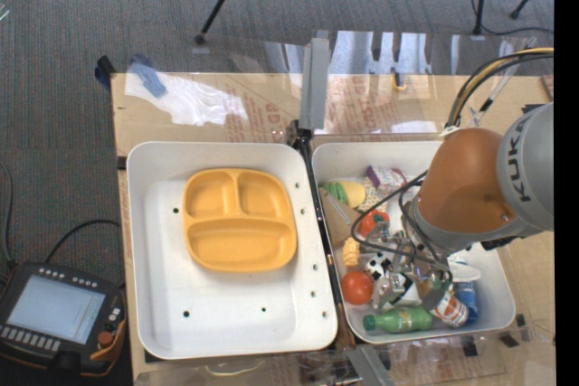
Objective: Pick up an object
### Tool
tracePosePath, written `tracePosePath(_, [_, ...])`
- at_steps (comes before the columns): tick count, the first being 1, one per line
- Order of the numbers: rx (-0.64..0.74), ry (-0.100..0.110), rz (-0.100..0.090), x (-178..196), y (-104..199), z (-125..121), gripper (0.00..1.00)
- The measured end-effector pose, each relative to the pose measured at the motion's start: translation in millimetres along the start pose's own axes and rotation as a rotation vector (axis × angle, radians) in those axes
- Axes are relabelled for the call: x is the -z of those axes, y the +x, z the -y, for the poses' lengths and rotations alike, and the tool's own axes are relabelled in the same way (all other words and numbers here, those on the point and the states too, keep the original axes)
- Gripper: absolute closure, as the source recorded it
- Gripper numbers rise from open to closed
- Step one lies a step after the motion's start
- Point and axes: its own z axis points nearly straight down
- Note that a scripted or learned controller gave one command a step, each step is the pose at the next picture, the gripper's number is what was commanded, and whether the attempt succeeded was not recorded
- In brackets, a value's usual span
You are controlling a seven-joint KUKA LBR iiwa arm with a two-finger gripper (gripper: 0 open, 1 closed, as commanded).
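Green plastic bottle (399,320) lies at near wall of right white bin (503,285); gripper (407,278) low among clutter, grip state unclear. Advice: descend straight, target one isolated item, avoid red tomato (356,287).

Two bins side by side on bench (217,95). Divided plate (241,220) in left bin (226,321), toward far side. Right bin (502,289) holds clutter: tomato (356,287) near-left, bottle (399,320) lying along near wall, can (465,301) right of bottle. Gripper (398,280) above tomato-bottle area. Teach pendant (59,316) on floor, left of bench.
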Motion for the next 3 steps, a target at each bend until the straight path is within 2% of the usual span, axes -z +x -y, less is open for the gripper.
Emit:
tracePosePath(1, [-0.059,0.002,0.024,6,32,-6,0.00])
tracePosePath(2, [-0.294,0.001,0.000,0,-17,-11,0.00])
tracePosePath(3, [-0.618,-0.001,0.002,1,38,-5,0.00])
